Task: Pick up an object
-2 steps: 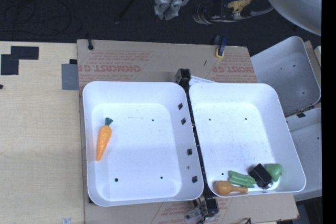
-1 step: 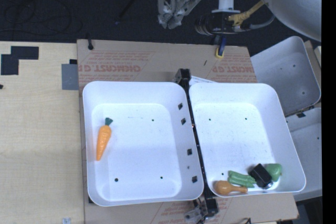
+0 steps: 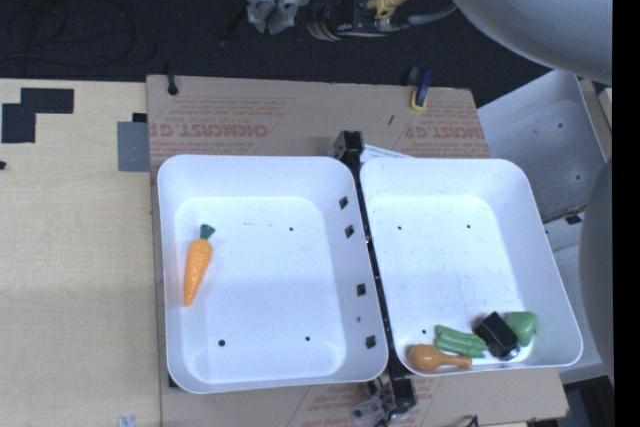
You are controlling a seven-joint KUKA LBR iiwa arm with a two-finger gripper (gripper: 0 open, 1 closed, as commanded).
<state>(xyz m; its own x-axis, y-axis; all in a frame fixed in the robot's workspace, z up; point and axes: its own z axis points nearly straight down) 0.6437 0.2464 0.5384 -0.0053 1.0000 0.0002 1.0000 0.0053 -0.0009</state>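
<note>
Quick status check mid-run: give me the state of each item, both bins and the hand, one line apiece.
carrot: lying loose at the left bin's left side.
left bin: holds the carrot.
right bin: holds four items clustered in its near right corner.
green pod: lying flat.
black block: resting against the pod.
green piece: beside the block.
orange pear-shaped piece: lying against the near wall.
hand: raised beyond the bins, holding nothing visible.

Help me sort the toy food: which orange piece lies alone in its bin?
The toy carrot, near the left wall of the left bin. The other orange piece, the pear-shaped toy, lies in the right bin against the green pod and black block.
</note>
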